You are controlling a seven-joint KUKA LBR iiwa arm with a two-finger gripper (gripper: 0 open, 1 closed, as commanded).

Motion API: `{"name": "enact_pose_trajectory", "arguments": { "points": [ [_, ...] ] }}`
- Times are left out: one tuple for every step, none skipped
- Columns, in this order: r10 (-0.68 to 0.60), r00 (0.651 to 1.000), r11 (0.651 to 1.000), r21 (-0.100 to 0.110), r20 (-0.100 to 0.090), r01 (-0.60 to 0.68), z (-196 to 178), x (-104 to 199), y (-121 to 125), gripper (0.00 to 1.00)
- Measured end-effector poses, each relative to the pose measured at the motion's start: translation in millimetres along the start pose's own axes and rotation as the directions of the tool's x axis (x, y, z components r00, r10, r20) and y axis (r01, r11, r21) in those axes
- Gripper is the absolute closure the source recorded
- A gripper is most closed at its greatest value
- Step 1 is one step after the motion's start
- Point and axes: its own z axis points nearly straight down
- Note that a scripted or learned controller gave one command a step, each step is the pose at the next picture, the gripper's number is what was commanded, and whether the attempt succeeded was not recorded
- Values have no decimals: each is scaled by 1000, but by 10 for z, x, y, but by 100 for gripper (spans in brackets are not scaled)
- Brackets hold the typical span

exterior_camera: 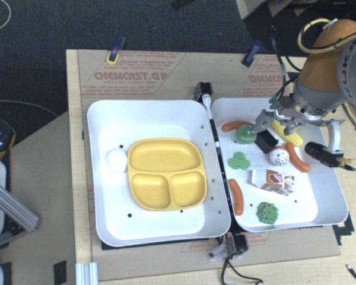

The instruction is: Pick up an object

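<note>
My gripper (277,128) hangs low over the far part of the right bin (329,203), reaching in from the right. Right under it lie a yellow corn cob (288,133) and a small black block (265,142). A green round piece (246,136) and an orange sausage (234,125) sit just to its left. A white dotted ball (279,157) and another orange sausage (299,158) lie just in front of it. Nothing is visibly lifted off the bin floor.
The right bin also holds a green leafy piece (239,161), a small printed carton (275,181), a third sausage (236,196) and a broccoli (267,212). In the left bin (107,218) sit a yellow divided tray (166,173) and a white egg (116,159).
</note>
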Motion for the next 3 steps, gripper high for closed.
{"name": "enact_pose_trajectory", "arguments": {
  "points": [
    [1, 1000, 1000, -24, 5, -1, 283, -12, 60, 0],
    [1, 1000, 1000, -27, 6, -1, 190, -13, 64, 100],
    [1, 1000, 1000, -16, 5, -1, -345, -44, 176, 100]
  ]
}}
